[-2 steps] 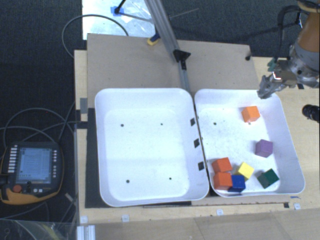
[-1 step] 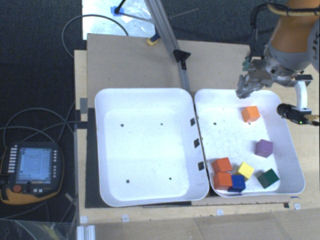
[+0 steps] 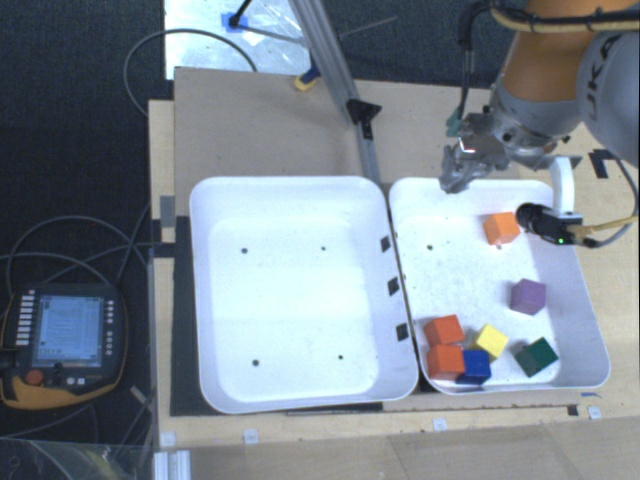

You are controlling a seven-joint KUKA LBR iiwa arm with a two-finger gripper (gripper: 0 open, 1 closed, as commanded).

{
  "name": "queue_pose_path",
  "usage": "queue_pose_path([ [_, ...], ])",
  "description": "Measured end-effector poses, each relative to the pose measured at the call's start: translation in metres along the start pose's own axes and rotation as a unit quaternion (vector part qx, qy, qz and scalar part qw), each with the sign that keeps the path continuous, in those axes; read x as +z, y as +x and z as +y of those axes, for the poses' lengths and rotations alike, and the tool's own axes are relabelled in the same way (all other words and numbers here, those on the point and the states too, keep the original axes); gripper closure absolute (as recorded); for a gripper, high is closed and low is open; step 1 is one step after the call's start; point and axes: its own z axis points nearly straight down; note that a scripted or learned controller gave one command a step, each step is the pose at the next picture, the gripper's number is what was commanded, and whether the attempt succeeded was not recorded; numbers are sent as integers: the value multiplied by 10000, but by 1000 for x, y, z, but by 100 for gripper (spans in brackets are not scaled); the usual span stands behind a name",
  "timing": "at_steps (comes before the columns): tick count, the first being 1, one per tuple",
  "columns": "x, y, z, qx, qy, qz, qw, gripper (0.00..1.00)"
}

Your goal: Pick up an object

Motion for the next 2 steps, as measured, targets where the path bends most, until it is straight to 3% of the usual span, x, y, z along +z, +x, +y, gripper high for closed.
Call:
queue_pose_path([
  [1, 3, 59, 11, -5, -3, 3, 10000, 100],
  [2, 14, 113, 5, -2, 10, 2, 10000, 100],
])
